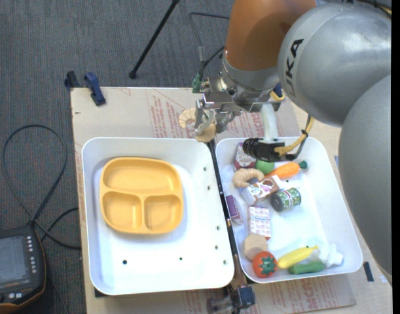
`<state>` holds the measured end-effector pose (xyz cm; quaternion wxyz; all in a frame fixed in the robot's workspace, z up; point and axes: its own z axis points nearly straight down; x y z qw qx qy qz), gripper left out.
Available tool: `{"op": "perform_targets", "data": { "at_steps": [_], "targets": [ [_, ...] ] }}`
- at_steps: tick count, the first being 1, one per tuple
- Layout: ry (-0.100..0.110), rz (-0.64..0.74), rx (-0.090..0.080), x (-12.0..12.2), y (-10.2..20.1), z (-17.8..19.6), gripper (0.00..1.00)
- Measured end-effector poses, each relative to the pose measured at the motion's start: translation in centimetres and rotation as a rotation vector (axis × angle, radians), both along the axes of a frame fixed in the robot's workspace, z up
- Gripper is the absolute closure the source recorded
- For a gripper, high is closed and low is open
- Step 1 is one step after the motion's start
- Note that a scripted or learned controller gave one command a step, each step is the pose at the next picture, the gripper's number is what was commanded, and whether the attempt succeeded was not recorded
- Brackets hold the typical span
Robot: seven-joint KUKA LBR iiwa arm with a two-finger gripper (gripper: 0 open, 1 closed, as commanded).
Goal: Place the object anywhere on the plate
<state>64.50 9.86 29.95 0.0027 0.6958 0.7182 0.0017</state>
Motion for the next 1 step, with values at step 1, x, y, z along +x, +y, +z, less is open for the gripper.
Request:
{"op": "perform_targets", "data": {
  "at_steps": [1],
  "targets": [
    [0.002, -0.027, 0.004, -0.93, 8.56, 4.5, 1.0]
  ]
}}
